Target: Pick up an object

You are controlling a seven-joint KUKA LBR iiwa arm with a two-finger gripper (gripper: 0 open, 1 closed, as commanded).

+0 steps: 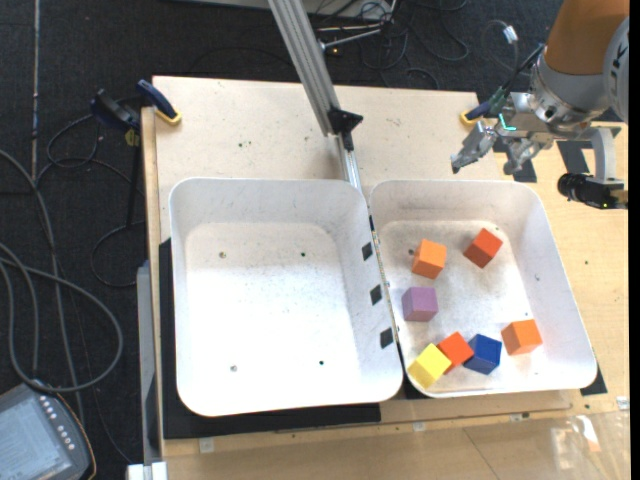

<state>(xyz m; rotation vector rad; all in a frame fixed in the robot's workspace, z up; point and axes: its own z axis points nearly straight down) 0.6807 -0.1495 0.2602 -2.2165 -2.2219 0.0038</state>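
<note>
- The gripper (493, 154) hangs above the bench just beyond the far rim of the right bin (560, 268), its two fingers spread apart with nothing between them
- In that bin: an orange cube (430, 258) and a red-orange cube (484, 246) near the far side, a purple cube (420, 303) mid-bin
- Near the front rim (a touching row): yellow cube (430, 365), small orange cube (456, 348), blue cube (484, 353); another orange cube (521, 336) sits just beside them
- The left bin (190, 268) adjoins it
</note>
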